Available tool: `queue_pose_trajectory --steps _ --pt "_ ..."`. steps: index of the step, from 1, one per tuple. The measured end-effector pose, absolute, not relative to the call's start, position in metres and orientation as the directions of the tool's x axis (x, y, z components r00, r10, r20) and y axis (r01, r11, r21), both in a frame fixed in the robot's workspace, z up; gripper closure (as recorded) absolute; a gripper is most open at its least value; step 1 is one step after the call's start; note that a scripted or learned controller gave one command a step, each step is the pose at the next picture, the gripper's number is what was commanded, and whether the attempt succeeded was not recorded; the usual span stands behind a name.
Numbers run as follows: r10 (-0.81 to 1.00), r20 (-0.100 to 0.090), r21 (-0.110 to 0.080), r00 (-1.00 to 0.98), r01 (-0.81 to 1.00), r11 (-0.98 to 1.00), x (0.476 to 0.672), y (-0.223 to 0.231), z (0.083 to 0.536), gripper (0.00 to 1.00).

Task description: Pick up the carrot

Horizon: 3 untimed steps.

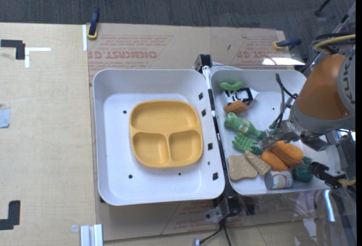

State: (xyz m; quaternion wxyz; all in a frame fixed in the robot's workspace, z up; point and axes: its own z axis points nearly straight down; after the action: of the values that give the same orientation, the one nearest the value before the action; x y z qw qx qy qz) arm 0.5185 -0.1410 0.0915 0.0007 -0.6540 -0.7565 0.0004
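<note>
A light wooden table [45,143] is seen from above at a slant, carrying two shallow white bins side by side on a sheet of brown cardboard [147,50].

The left bin [107,143] holds a yellow plate [166,132] with three compartments, sitting flat near the bin's middle.

The right bin [263,75] holds a cluster of toy foods. Near its top edge lies a small green item [231,86], with a black and white piece [243,94] just below it and a small orange-brown piece [236,107] below that. Further down, a green vegetable toy [237,124] lies at an angle, and a second green leafy piece [244,142] rests just beneath it. In the bin's lower part, a slice of bread [242,166] lies flat beside a tan wedge [259,163]. A small tin can [278,180] lies on its side at the bin's bottom edge.

The carrot [274,160], orange with a green top pointing up and left, lies in the lower right part of the right bin, touching a rounder orange item [289,152] beside it and close to the tan wedge.

The grey arm with its orange band [322,92] reaches in from the right over the right bin. Its gripper [274,140] hangs low just above the carrot's leafy end. Whether its jaws are open or closed cannot be made out, and nothing can be seen held between them.
</note>
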Motion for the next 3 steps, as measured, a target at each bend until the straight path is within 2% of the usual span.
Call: queue_pose_trajectory --steps 1,2,3 --pt "0.99 -0.001 0.002 -0.139 0.99 0.139 0.52 -0.143 0.101 1.0" --pt "0.998 0.0 -0.002 0.069 0.998 -0.069 0.478 -0.147 0.145 1.0" --pt "0.998 0.0 -0.002 0.07 0.998 -0.07 0.478 -0.147 0.146 0.0"
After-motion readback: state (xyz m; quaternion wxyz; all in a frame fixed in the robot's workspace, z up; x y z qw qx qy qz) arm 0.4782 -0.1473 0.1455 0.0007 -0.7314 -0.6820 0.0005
